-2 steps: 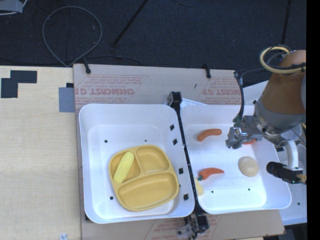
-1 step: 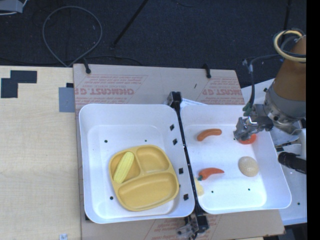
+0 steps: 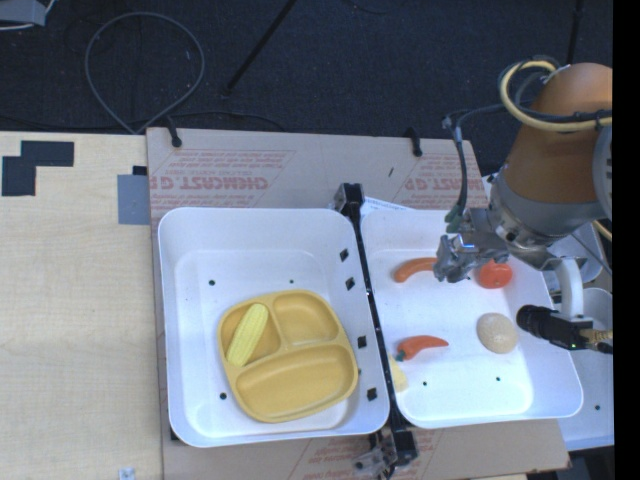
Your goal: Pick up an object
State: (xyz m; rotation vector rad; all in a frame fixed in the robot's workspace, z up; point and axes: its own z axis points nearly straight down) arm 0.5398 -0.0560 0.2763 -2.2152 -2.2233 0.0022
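In the right bin (image 3: 560, 393), the gripper (image 3: 458, 261) sits low between a curved orange carrot (image 3: 413, 268) and a glossy red tomato (image 3: 494, 274); whether it grips anything cannot be told. Nearer lie a smooth beige egg (image 3: 497, 332) and an orange-red pepper (image 3: 422, 345). The left bin (image 3: 190, 268) holds a yellow plastic divided plate (image 3: 300, 378) with ridged corn (image 3: 246, 333).

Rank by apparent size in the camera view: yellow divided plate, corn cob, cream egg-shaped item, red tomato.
1. yellow divided plate
2. corn cob
3. cream egg-shaped item
4. red tomato, partly hidden by the gripper, so its rank is unsure.
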